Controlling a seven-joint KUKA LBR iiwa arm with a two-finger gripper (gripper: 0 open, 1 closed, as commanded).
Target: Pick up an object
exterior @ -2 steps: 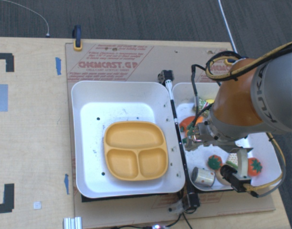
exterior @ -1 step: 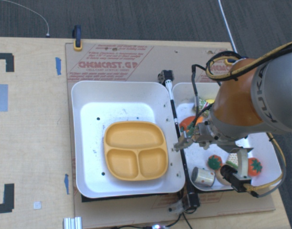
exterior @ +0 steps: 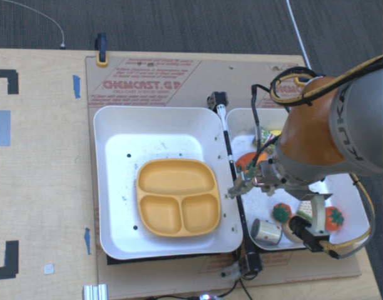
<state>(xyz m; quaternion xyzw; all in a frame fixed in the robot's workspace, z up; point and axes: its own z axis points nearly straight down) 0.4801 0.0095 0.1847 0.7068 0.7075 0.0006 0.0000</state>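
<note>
Entry: gripper (exterior: 249,184) low over view-right bin (exterior: 345,195), near its inner wall. Approach step, pick not yet made.
Claw state: can't tell, wrist hides it. Nearest obj: orange-red piece (exterior: 244,162) just beside; green ball (exterior: 281,212) and white cup (exterior: 266,231) near. Next: centre over one obj, descend, clamp. View-left bin (exterior: 116,167) holds yellow divided plate (exterior: 179,195). Cardboard sheet (exterior: 148,80) on pale wood bench (exterior: 35,167); dark carpet (exterior: 179,11) beyond.

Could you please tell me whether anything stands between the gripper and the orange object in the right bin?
Nothing visible does. The gripper hangs over the left side of the right bin, close beside the orange object, and no other thing shows between them. The arm hides whatever lies under it.
</note>
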